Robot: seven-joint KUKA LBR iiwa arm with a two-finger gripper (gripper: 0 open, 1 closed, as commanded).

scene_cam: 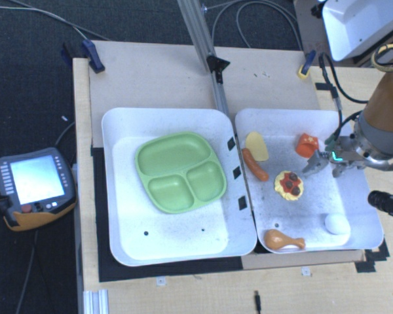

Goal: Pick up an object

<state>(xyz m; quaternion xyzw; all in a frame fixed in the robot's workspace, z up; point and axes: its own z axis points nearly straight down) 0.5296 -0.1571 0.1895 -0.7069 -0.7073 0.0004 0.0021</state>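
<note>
The arm entered from the right edge of the frame, at mid height. Its orange band showed at the far right, with the grey wrist section just below it. The gripper (327, 164) hung off the wrist toward the left and sat in the right-centre of the frame. Its two dark fingers (314, 165) were splayed apart, one reaching left and the other angling down, with nothing between them. A small teal light glowed on the gripper body.
</note>
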